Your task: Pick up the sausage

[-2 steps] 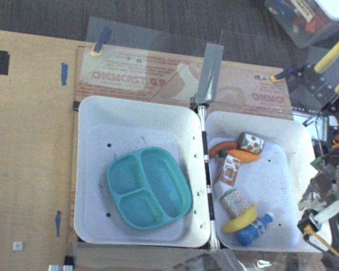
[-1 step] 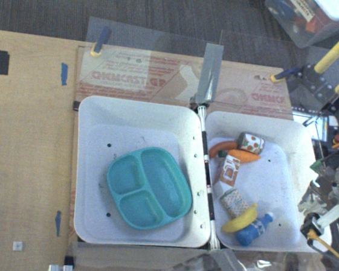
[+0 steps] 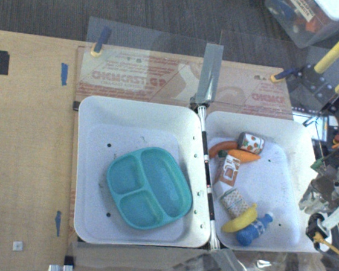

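- Two white bins sit side by side on the tabletop [image 3: 22, 145]: the left bin [image 3: 98, 118] and the right bin [image 3: 289, 151], their inner rims touching along the middle.
- Jaws [image 3: 322, 210] hang at the right bin's outer edge, over its right rim; the arm's dark wrist parts blur together there, and I cannot tell whether the jaws are spread or pressed together. Nothing shows between them.
- Sausage [image 3: 220, 148], reddish-brown and curved, lies in the right bin well apart from the jaws, across the bin toward the far left corner, close to the dividing rim.
- Touching the sausage on the side nearer the jaws is an orange carrot [image 3: 246, 156], lying across the bin.
- Just beyond the carrot, a small can [image 3: 252, 142] with a red and white label lies tilted against it.
- Below the sausage, a small carton [image 3: 229, 169] with an orange-brown face lies flat near the dividing rim.
- Nearer the front of the bin, left of the jaws and lower, lies a small patterned box [image 3: 234, 201], with a yellow banana [image 3: 240, 219] touching it.
- Beside the banana's end is a blue bottle [image 3: 252, 230], the nearest of the things to the jaws, yet still apart from them.
- Farthest from the jaws, in the left bin, rests a teal tray [image 3: 148, 187] with three compartments.
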Motion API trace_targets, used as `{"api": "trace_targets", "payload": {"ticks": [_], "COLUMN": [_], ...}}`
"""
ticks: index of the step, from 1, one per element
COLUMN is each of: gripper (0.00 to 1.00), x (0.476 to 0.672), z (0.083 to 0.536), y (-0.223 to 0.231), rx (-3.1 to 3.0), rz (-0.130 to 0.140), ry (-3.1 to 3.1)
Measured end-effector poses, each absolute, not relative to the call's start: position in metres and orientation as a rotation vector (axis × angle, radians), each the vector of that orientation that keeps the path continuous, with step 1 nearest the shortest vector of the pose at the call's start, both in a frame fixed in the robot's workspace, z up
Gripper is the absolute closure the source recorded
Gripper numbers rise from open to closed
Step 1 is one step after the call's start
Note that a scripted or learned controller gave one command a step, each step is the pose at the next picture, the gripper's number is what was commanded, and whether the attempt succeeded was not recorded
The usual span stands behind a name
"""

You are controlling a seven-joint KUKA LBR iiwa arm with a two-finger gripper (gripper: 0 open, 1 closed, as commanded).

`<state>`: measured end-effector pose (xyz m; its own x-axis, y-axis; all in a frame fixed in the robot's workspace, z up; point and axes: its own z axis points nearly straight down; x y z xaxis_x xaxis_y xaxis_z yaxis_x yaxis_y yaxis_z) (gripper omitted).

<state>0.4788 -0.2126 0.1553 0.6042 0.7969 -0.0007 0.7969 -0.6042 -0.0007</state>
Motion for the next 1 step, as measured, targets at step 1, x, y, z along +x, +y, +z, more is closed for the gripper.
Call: {"api": "trace_targets", "payload": {"ticks": [1], "gripper": [1.0], "x": [0.4793], "z": [0.1384], "y": [-0.202], "rx": [-2.931], "rz": [0.005], "ry": [-1.116]}}
